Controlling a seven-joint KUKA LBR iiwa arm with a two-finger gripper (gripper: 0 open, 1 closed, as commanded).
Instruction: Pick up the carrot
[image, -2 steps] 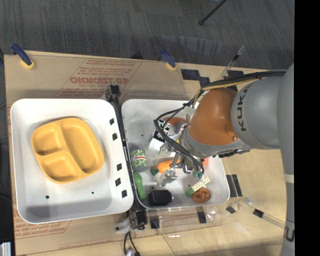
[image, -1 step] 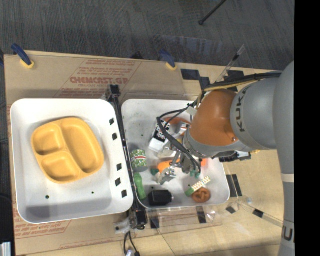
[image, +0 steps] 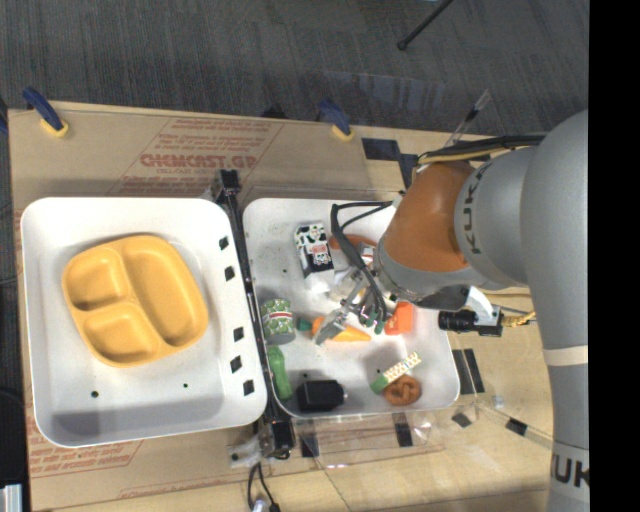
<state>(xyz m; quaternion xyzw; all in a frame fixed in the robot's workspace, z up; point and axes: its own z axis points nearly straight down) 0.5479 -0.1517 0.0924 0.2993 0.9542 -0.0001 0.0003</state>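
Nearest the camera in the right bin (image: 440, 395) lie a black block (image: 320, 394) and a pretzel-like toy (image: 402, 389); just beyond them the carrot (image: 343, 332) rests on the bin floor, orange and wedge-shaped. The end effector (image: 350, 318) sits right over it — whether open or closed I cannot tell. Best to straddle the carrot's narrow width — clear of the green can (image: 278, 320) — before closing.

Red "CHEMCAST GP" print on the cardboard sheet (image: 190, 160) along the surface's far edge, white "KU" on the arm (image: 572, 472) at lower right
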